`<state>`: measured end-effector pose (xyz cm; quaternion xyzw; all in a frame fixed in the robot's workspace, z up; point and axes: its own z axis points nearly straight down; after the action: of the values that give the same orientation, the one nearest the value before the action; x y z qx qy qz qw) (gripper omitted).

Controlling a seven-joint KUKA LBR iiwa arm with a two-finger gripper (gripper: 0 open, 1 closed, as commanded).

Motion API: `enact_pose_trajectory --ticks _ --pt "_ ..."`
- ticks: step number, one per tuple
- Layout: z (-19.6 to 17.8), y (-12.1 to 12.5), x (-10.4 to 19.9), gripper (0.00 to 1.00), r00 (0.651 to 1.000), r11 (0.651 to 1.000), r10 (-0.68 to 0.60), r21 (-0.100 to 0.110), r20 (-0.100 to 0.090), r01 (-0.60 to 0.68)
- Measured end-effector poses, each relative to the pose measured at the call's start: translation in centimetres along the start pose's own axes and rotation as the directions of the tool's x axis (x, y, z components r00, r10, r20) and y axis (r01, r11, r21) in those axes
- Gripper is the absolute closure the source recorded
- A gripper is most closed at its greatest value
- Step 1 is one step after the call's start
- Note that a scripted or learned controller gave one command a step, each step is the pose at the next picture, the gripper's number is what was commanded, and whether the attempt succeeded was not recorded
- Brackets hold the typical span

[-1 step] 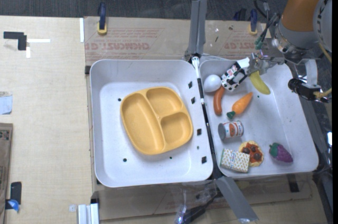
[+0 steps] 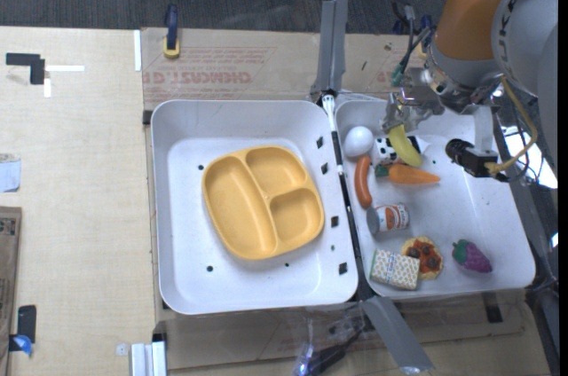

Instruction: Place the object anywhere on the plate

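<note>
While the yellow plate (image 2: pixel 263 202) sits in the left bin (image 2: pixel 173 215), the right bin (image 2: pixel 506 268) holds a cracker (image 2: pixel 395 269) at 6 o'clock, a carrot (image 2: pixel 414 176) centrally, and a banana (image 2: pixel 405 145) at 12 o'clock, pinched by the gripper (image 2: pixel 401 119).

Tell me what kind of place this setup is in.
Probably a robotics lab test bench, not a kitchen: two shallow white bins sit side by side on taped cardboard, a grey and orange robot arm reaches over toy food such as a plastic carrot, and a yellow divided plate waits.
</note>
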<state>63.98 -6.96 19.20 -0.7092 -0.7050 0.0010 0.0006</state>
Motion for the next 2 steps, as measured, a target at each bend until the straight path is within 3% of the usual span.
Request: enact_pose_trajectory --ticks 1,2 --pt "0.1 -4.5 10.7 1.0 0.998 0.998 -0.061 0.001 0.0 0.061" --pt "0.1 -10.3 7.3 1.0 1.0 1.0 0.0 0.001 0.0 0.0"
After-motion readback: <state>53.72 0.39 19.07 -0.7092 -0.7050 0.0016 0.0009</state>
